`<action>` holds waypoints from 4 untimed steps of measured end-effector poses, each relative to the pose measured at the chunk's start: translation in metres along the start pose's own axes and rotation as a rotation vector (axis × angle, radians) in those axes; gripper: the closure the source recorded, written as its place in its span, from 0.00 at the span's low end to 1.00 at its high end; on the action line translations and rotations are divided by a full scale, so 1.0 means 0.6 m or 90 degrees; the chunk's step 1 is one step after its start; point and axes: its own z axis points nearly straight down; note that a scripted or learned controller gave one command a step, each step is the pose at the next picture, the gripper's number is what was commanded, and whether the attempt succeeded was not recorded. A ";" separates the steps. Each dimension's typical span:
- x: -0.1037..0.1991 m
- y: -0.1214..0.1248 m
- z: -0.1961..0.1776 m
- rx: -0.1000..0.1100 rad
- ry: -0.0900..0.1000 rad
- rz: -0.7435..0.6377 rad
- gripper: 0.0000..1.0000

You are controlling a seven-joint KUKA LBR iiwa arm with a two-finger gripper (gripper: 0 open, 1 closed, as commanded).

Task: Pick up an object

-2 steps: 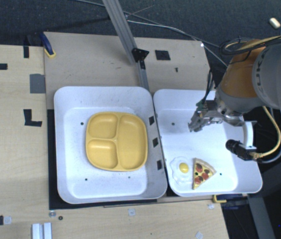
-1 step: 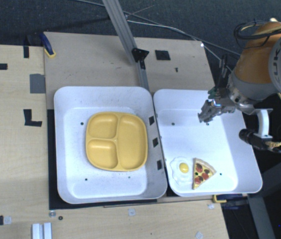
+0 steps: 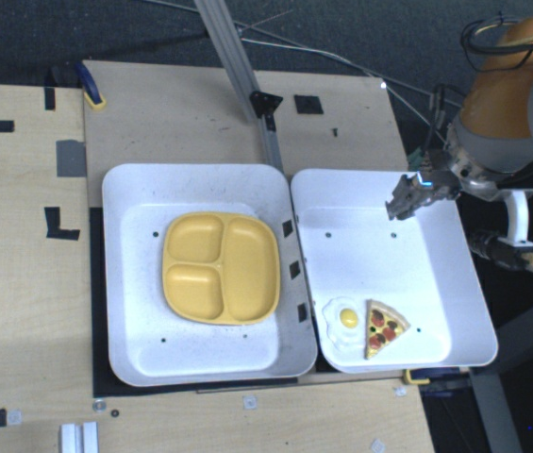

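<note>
Hovering over the far right part of the right bin (image 3: 455, 253), the claw (image 3: 404, 202) carries nothing.
Its dark fingers look close together, though I cannot tell this for sure. A toy fried egg (image 3: 344, 320) and a pizza slice (image 3: 383, 327) lie side by side, touching, in this bin's near part. A yellow divided plate (image 3: 221, 268) sits in the left bin (image 3: 129, 253).

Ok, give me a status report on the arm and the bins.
Gripper over right white bin, far edge, nothing seen in it. Toy fried egg and toy pizza slice near corner. Yellow divided plate in left bin.
</note>
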 end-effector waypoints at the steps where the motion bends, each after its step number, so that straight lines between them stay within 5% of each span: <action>1: 0.075 -0.016 0.019 0.004 0.001 -0.002 1.00; 4: 0.323 -0.045 0.024 0.003 0.002 -0.004 1.00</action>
